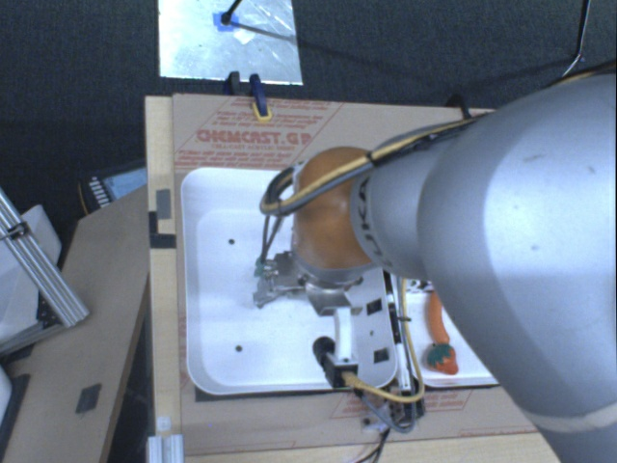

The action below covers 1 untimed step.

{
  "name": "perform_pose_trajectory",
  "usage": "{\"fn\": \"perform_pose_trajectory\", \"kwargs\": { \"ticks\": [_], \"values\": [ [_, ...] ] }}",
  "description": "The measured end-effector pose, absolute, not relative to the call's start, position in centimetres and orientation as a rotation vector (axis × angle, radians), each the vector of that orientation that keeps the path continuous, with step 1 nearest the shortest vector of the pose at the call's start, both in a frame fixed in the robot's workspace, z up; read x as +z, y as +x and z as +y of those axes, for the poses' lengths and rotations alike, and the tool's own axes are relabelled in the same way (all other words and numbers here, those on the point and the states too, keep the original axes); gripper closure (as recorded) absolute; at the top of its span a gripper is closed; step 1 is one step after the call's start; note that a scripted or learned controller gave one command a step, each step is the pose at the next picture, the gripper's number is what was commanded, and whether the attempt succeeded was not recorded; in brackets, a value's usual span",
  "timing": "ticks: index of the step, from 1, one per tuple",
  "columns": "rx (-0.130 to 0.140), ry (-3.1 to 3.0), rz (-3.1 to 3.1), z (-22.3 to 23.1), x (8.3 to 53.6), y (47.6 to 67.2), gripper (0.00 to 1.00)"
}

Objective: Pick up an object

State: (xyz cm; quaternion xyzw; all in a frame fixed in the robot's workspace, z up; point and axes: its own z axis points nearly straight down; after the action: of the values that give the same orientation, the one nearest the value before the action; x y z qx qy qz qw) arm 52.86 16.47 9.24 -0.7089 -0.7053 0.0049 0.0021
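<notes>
**End effector over the left bin, carrot at the right**

The left bin [207,258] shows its rim on the far, left and near sides. Its left half is bare white floor with two small dark dots [231,242]. This is the widest open room in the view.

The end effector [275,283] stands over the middle of this bin, below the orange band [328,220] of the arm [501,230]. Whether it is released or clenched, I cannot tell.

The grey arm covers most of the right bin [470,374], and a strip by its near rim is visible. The carrot [439,331] lies there, orange with a green end that points to the near rim. It is just beside the arm and close to the near edge.

Both bins stand on cardboard [241,162], and its border shows around the left bin. On the far strip, red print reads "CHEMCAST", followed by letters like "G P". There is more red print on the near strip, too small to read. Beyond the cardboard lies a silver sheet [227,27] with a blue mark.
</notes>
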Motion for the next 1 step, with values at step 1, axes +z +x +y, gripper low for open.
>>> {"fn": "perform_pose_trajectory", "kwargs": {
  "ticks": [1],
  "values": [
    [-0.002, -2.220, -2.220, 16.98, 10.75, 53.19, 1.00]
  ]
}}
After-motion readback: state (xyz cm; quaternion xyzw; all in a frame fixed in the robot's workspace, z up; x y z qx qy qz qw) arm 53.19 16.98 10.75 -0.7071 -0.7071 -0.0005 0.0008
